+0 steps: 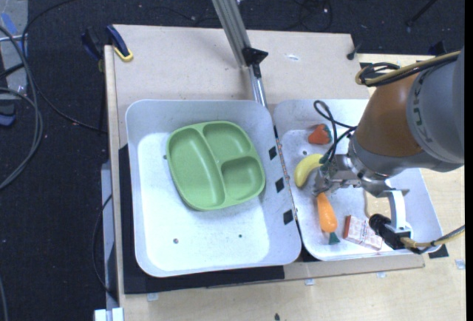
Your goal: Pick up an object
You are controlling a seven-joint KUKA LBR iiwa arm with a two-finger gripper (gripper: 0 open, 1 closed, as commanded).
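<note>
We find the gripper (323, 185) low in the right bin (429, 197), just above the upper end of the orange carrot (326, 213) and just right of the yellow banana (307, 168). Whether its jaws are released or clenched we cannot tell, as the wrist hides them. We see nothing clearly between them, so we record no grasp.

The carrot lies on the bin floor, long axis running roughly up and down the view, its green tip toward the near rim. The banana lies just beside the gripper, curved, near the bin's left wall. A red strawberry-like item (318, 134) sits farther back, apart from the banana. A small red-and-white packet (362, 231) lies to the right of the carrot, near the front rim.

The arm (414, 120), grey with its orange band, covers much of the right bin's middle.

In the left bin (148, 238) we note a green divided plate (216, 163) with three compartments, lying flat.
</note>
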